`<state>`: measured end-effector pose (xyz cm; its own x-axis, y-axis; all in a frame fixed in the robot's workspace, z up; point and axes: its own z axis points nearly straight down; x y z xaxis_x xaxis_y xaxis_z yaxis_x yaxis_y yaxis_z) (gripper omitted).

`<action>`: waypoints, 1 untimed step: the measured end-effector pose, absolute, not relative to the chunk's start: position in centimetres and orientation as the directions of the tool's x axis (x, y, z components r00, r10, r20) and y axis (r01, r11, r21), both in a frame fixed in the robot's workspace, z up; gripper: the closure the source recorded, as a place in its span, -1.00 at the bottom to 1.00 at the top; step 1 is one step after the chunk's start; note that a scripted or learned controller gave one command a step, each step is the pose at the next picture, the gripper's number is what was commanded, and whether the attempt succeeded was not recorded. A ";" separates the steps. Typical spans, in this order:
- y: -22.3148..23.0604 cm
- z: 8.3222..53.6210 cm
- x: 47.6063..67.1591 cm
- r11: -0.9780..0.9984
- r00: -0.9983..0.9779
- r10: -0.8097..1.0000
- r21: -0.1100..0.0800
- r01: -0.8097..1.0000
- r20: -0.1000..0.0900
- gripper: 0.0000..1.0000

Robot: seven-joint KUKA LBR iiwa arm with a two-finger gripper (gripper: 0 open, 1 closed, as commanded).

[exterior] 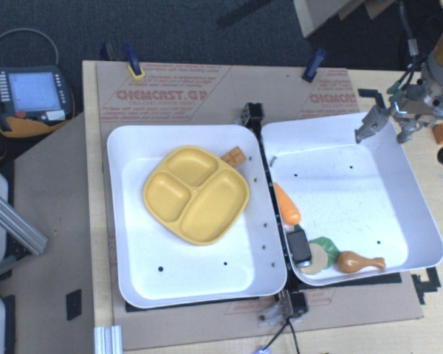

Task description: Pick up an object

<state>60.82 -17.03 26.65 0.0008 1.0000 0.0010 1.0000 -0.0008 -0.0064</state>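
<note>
My gripper [389, 130] hovers over the far right corner of the right bin [354, 190], open, with nothing between its fingers. Along that bin's left wall lies an orange carrot [286, 203], and below it a black block [299, 245]. In the near corner sit a green piece [328, 245], a beige disc [314, 261] and a brown drumstick [359, 261]. All of these lie well away from the gripper, toward the front left. The left bin [133, 257] holds a yellow divided plate [197, 194] with a small brown block [234, 156] at its far edge.
Both bins rest on a cardboard sheet [207, 87] held by a blue clamp [134, 61] and another [313, 63] at the back. A teach pendant [31, 98] lies off the bench at the left. The middle of the right bin is bare white floor.
</note>
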 end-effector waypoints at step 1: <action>-17.0 26.9 60.9 0.000 0.000 1.000 -0.001 1.000 0.000 -1.00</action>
<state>60.95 -17.01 26.95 -0.0004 1.0000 0.0000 1.0000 0.0004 -0.0006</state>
